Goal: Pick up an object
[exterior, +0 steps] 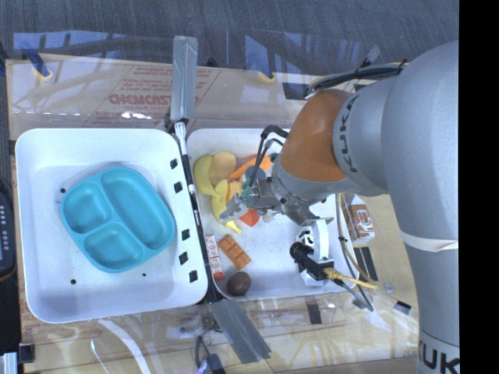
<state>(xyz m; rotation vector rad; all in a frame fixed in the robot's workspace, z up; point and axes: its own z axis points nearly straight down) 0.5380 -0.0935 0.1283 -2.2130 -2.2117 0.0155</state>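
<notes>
**Gripper low among the food in the right bin**

The arm (390, 131) reaches in over the right bin (269, 287), its orange band (312, 142) above the bin's middle. The gripper (243, 201) sits low at the heap of toy food near the bin's left wall. Whether it is spread or pinching anything cannot be told; the metal parts and the food crowd together there.

Taking the gripper as landmark:
- A yellow banana (203, 174) lies just left of it and slightly up, with a pale potato-like piece (224, 162) beside the banana.
- An orange carrot (253, 166) lies just above it, partly under the wrist.
- A small red piece (249, 218) lies just below it, close to the tip.
- A small yellow bit (233, 227) lies below and slightly left.
- An orange block (233, 252) lies further below.
- A dark brown ball (238, 284) lies well below, near the bin's lower edge.

Well to the left, in the left bin (39, 209), rests a blue divided plate (117, 218).
</notes>
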